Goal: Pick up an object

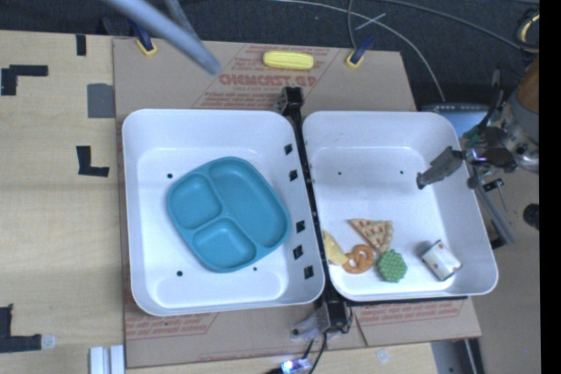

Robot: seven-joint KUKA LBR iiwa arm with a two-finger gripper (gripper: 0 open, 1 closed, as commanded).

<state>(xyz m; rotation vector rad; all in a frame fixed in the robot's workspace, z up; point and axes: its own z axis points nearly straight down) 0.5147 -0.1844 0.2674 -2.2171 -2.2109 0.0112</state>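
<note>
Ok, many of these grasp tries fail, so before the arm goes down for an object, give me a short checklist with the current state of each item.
1. Objects within the right bin: ok, the waffle piece, pretzel, green piece and small white item lie near its front.
2. Gripper above the right bin: ok.
3. Gripper over a target: not ok, it sits behind the objects.
4. Fingers free of any object: ok.
5. Finger opening: cannot tell.

The arm [517, 123] is cut off by the right edge.
</note>
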